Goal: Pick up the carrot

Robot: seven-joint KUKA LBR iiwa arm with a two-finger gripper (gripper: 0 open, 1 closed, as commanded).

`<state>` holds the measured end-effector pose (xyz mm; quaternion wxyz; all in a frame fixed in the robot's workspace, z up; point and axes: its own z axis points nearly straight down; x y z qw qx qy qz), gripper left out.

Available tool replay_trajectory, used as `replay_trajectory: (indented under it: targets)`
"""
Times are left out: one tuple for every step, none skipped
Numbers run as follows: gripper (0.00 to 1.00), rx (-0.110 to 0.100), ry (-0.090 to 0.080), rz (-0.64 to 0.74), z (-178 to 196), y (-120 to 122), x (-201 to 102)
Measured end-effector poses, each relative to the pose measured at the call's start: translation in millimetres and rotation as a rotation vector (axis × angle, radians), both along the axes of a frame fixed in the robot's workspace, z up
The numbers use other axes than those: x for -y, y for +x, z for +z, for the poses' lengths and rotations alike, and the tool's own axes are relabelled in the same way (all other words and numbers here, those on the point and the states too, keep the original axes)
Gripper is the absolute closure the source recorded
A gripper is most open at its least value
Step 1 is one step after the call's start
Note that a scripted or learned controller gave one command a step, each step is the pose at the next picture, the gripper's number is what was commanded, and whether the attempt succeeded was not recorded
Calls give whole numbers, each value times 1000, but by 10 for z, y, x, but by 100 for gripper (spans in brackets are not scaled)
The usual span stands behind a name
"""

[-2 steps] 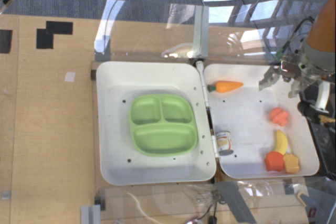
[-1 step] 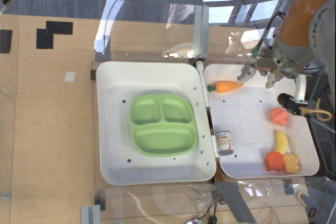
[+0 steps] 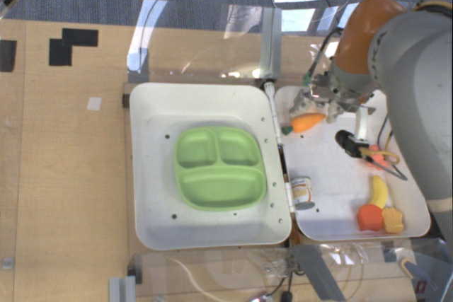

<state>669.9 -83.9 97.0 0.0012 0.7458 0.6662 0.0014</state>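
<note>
Two white bins sit side by side on the surface point(image 3: 64, 173).

L bin point(image 3: 141, 173): one green divided plate point(image 3: 219, 167), roughly centred, w/ two small compartments on the far side and one wide one on the near side.

R bin point(image 3: 333, 201): the carrot point(image 3: 308, 124) lies in the far-left corner area, close to the wall shared w/ the L bin, green tip pointing toward that wall. A small can point(image 3: 302, 192) sits further toward the near side along the same wall. In the near-right corner there's a banana point(image 3: 380, 191), w/ a red-orange rounded item point(image 3: 369, 217) and a yellow lumpy piece point(image 3: 393, 221) just beside it, the two touching or nearly so. A pink-handled item point(image 3: 382, 158), prob. scissors, lies btwn the carrot and the banana, nearer the R wall.

The tool point(image 3: 322, 101) hangs right at the carrot's far side, directly over or against it. Can't tell whether it is spread or pressed together, nor whether it touches the carrot, since the wrist blocks that spot. The arm point(image 3: 417, 81) covers the R bin's far-right corner and R wall and is cut off at the frame edge. The can's label is too small to read.
</note>
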Motion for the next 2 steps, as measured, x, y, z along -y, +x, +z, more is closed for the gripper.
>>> replay_trajectory:
  targets:
    - [100, 0, -1, 7, 124, 11, -11]
    - [100, 3, 1, -81, 903, 3, -374]
